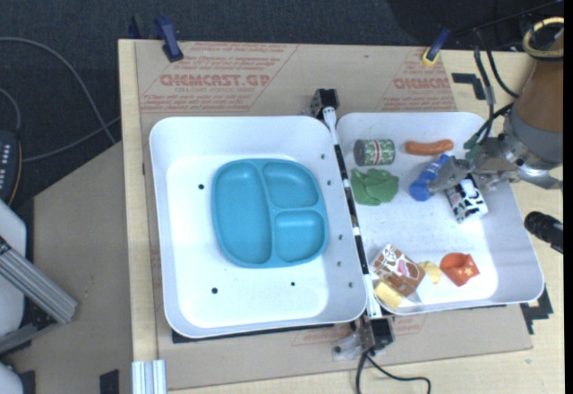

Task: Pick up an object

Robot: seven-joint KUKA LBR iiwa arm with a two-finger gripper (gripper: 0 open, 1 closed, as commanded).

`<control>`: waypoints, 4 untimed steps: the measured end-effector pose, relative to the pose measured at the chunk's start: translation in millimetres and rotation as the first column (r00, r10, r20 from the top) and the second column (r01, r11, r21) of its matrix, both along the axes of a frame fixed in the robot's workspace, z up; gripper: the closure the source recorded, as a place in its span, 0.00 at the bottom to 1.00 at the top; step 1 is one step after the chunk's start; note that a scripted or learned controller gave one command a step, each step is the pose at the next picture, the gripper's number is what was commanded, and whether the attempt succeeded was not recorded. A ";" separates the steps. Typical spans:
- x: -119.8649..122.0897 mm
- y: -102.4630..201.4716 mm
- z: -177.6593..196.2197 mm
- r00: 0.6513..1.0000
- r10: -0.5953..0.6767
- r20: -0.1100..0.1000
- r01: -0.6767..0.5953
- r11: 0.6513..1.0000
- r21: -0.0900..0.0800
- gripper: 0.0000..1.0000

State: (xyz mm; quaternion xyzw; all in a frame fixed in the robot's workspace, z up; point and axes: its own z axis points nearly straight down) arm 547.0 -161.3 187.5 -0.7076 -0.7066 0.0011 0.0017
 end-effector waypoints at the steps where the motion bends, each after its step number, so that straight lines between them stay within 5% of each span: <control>1: 35.0 -36.8 -47.2 1.000 0.000 0.004 0.000 1.000 -0.002 0.00; 2: 36.7 -46.3 -83.1 1.000 0.002 0.022 -0.001 1.000 -0.010 0.00; 3: 38.7 -47.5 -70.4 1.000 0.001 0.029 -0.001 1.000 -0.015 1.00; 4: 46.0 60.1 -5.8 1.000 0.006 0.007 -0.006 1.000 0.001 1.00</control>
